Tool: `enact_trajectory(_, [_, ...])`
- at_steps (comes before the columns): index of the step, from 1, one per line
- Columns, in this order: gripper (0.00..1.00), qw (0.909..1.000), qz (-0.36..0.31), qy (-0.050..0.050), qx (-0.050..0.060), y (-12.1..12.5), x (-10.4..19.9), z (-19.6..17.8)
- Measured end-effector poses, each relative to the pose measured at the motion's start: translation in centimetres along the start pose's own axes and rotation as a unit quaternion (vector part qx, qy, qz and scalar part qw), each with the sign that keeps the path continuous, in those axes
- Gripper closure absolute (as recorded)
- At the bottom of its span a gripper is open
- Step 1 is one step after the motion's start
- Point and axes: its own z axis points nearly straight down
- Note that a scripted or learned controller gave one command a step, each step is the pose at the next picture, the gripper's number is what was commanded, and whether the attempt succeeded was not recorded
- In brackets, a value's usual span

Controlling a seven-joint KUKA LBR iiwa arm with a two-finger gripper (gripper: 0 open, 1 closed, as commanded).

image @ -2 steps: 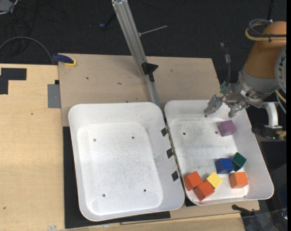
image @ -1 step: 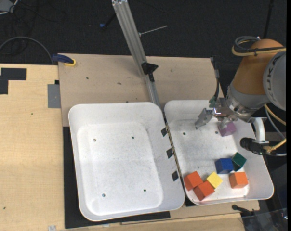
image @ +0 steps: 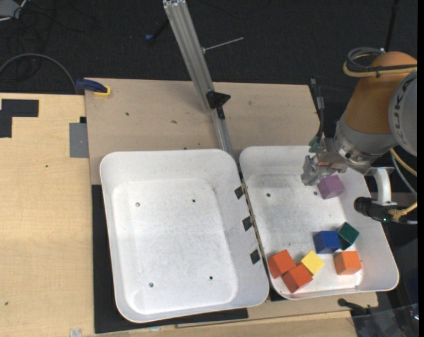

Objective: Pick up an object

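We found a purple block point(image: 330, 186) lying toward the far side of the right bin point(image: 282, 202), well apart from the other blocks. The gripper point(image: 314, 168) hung just beside it, perhaps touching its near-left edge, though we could not tell whether it was released or clenched. We judged the pick barely begun: nothing was lifted. Nearer the camera than the purple block sat a blue block point(image: 326, 241), a green block point(image: 348, 234), a yellow block point(image: 312, 262) and three orange blocks point(image: 348, 262), none in the way.
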Motion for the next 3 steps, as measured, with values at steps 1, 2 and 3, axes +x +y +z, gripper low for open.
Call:
enact_trajectory(1, [0.00,1.0000,0.001,0.000,0.000,-0.02,-0.03,0.04])
enact_trajectory(2, [1.00,1.0000,0.002,0.000,0.000,-0.06,-0.25,-0.94])
enact_trajectory(3, [0.00,1.0000,0.002,0.000,0.000,-0.07,-0.26,-0.90])
